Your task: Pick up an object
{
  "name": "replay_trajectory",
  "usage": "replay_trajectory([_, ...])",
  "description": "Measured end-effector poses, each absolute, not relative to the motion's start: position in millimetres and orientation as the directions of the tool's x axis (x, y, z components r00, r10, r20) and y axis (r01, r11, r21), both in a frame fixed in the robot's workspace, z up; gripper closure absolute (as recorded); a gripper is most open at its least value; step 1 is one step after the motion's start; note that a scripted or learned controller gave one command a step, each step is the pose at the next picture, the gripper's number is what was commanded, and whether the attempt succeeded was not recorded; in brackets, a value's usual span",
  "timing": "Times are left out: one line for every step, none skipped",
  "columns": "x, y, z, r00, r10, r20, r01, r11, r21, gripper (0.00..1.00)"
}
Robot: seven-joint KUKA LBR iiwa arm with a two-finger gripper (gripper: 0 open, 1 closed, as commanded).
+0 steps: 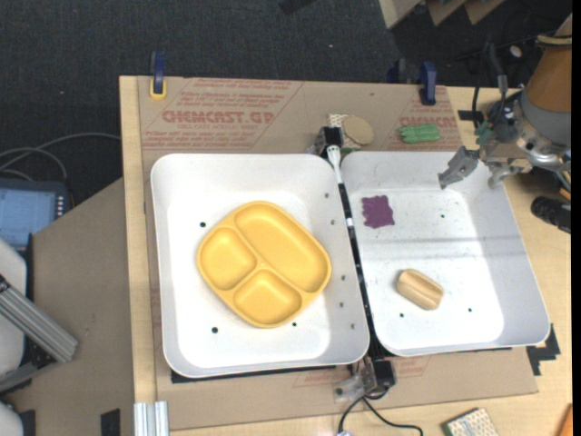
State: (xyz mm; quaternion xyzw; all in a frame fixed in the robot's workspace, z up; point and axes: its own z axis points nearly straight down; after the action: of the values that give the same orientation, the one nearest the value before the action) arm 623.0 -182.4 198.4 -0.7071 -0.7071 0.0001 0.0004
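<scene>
We see nothing picked yet — the gripper (474, 167) hangs spread and empty at the right bin's (508, 325) far edge, well apart from the tan block (419, 289).

Arm (554, 89) cut off at right edge — green object (419, 134) too small to identify.

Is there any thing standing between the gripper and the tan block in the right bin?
Nothing visible does. The gripper hangs over the right bin's far edge; the purple piece lies left of the path to the tan block.
</scene>
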Motion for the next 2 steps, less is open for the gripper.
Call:
replay_trajectory([583.2, -110.4, 79.3, -0.003, 1.000, 0.004, 1.000, 0.003, -0.008, 0.00])
replay_trajectory([619.7, -105.9, 84.9, -0.001, 1.000, -0.001, 1.000, 0.001, 0.004, 0.00])
